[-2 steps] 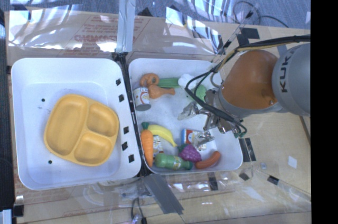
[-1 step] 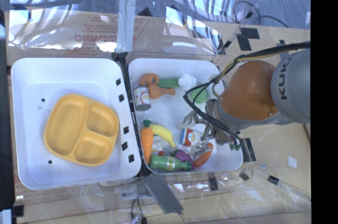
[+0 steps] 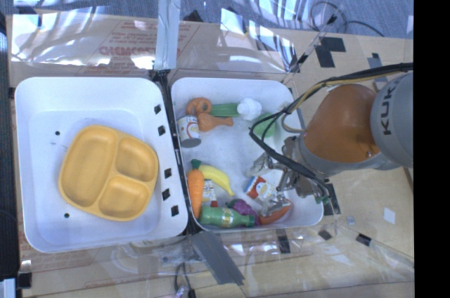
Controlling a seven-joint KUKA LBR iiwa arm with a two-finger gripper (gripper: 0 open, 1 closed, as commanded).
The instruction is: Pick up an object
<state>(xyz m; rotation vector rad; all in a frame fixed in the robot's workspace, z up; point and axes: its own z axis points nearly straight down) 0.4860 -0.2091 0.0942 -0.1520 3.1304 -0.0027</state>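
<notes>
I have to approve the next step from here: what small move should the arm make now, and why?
Probably a short, slow descent. The gripper hangs over the lower right corner of the right bin, above a small white and red carton and a red toy. I see nothing held, and the toys there lie crowded together.

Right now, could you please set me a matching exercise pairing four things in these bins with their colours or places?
Things:
1. divided plate
2. banana
3. carrot
4. bottle

Descriptions:
A. green, lying along the right bin's near edge
B. orange, lying by the wall between the bins
C. yellow, alone in the left bin
D. yellow, curved, in the right bin beside the carrot

Pairs: 1-C, 2-D, 3-B, 4-A
</notes>
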